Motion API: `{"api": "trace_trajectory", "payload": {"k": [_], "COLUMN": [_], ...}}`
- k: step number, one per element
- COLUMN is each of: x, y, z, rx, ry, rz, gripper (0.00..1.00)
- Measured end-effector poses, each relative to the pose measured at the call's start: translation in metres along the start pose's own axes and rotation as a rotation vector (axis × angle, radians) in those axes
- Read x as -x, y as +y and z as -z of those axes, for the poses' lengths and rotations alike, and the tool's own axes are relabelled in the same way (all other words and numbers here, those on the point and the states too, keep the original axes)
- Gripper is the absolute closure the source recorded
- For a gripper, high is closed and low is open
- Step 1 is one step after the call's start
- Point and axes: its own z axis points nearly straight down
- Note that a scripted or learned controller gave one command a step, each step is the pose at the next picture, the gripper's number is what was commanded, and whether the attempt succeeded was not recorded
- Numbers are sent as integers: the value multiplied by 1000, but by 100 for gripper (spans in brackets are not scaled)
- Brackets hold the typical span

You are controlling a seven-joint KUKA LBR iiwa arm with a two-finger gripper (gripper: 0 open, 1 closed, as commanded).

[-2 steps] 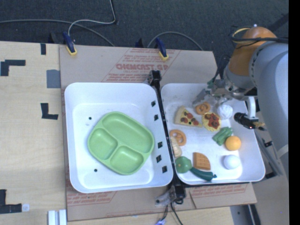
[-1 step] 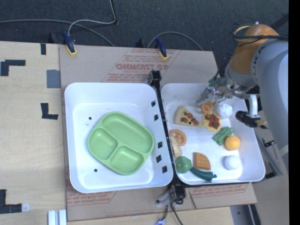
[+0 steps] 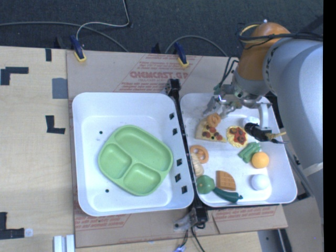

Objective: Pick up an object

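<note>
My gripper (image 3: 221, 107) hangs low over the far part of the right bin (image 3: 283, 193), with its fingers spread open and nothing between them. Just below its tips lie a small orange-brown pastry (image 3: 213, 121) and a pizza slice (image 3: 208, 134). Other toy foods fill this bin: a round mini pizza (image 3: 237, 135), a pretzel (image 3: 199, 153), a green pepper (image 3: 248, 151), an orange (image 3: 260, 160), a white egg (image 3: 259, 182), a waffle (image 3: 226, 180), a green round vegetable (image 3: 205, 183) and a dark green cucumber (image 3: 227, 196).
The left bin (image 3: 84, 140) holds a green divided plate (image 3: 135, 159). A black ridge with clips (image 3: 181, 140) joins the two bins. The grey arm with its orange band (image 3: 260, 46) covers the right bin's far right corner. Cables (image 3: 105, 25) run behind the bench.
</note>
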Motion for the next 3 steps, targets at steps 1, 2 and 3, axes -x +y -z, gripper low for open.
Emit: {"api": "trace_trajectory", "payload": {"k": [1, 2, 3], "x": [-80, -79, -27], "y": [-52, -52, -62], "z": [74, 73, -7], "rx": [0, -1, -1], "ry": [0, 0, -2], "rz": [1, 0, -2], "gripper": [100, 0, 0]}}
